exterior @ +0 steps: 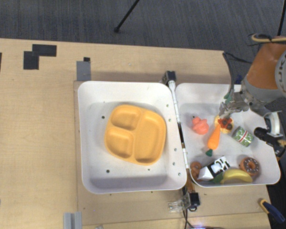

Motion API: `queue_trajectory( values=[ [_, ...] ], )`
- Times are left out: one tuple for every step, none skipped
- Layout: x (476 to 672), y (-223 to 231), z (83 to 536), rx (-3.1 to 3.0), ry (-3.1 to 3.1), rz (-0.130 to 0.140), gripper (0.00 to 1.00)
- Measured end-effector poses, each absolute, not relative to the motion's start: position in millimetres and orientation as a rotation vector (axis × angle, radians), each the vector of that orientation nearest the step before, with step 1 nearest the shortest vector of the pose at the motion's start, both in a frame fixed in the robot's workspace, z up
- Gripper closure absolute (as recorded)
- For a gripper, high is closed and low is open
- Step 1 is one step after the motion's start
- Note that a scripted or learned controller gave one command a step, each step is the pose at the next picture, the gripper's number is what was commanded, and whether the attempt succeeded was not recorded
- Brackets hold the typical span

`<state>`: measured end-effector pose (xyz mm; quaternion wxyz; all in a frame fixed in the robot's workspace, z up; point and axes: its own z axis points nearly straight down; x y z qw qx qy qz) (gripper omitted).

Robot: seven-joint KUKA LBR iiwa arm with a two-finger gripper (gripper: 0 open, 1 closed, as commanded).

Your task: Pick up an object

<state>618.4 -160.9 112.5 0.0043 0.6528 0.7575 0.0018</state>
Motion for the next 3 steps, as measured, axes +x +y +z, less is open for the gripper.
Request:
queue_trajectory(
  values=[
    [618.3, -161, 112, 2.046, 2.373, 0.006, 0.00],
    [558.2, -121, 94, 1.690, 2.604, 0.011, 0.00],
    [563.5, -122, 110, 1.681, 2.590, 0.019, 1.00]
  ],
)
